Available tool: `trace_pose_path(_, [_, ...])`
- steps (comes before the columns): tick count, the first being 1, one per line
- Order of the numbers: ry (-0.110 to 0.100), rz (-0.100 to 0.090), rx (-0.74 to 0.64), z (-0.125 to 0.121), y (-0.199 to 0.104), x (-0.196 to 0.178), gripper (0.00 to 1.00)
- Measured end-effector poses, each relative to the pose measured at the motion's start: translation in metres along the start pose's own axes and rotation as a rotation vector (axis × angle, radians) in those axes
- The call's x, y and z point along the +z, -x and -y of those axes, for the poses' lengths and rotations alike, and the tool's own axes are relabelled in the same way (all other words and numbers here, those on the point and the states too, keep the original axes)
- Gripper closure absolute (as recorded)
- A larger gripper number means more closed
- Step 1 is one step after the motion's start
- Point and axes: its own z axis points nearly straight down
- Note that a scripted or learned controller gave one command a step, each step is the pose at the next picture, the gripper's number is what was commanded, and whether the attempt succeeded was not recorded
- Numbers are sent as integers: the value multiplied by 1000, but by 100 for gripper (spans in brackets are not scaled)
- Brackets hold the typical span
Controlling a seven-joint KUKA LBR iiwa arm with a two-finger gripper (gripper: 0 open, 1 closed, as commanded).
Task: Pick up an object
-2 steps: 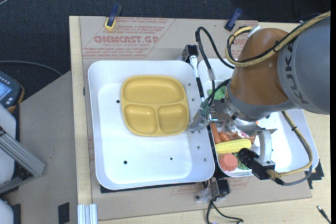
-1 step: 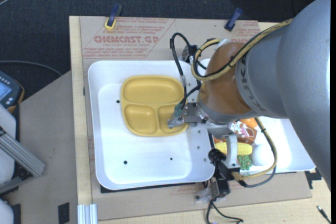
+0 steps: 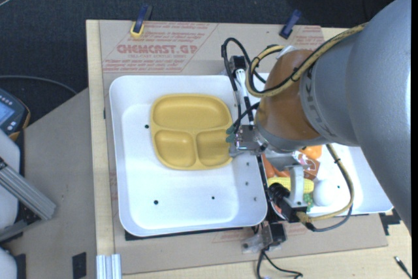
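From above, a yellow plate with three parts lies in the left bin, near the middle of the frame. The big grey arm comes in from the right and hangs over the wall between the bins. Its gripper sits right at the plate's right edge, but I cannot tell how it is set. Some small colored things lie in the right bin. A good grab would pinch the plate's rim and lift slowly, so the plate does not slip.

Arm enters from right, grey link steeply foreshortened, orange band toward the wrist. Wrist points down. Gripper low at wrist's left edge, black cables looped around it.
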Motion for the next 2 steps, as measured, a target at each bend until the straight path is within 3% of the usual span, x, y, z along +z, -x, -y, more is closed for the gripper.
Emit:
trace_pose_path(1, [-67,-35,-14,-1,23,-113,100])
trace_pose_path(2, [-59,-38,-20,-7,10,-251,100])
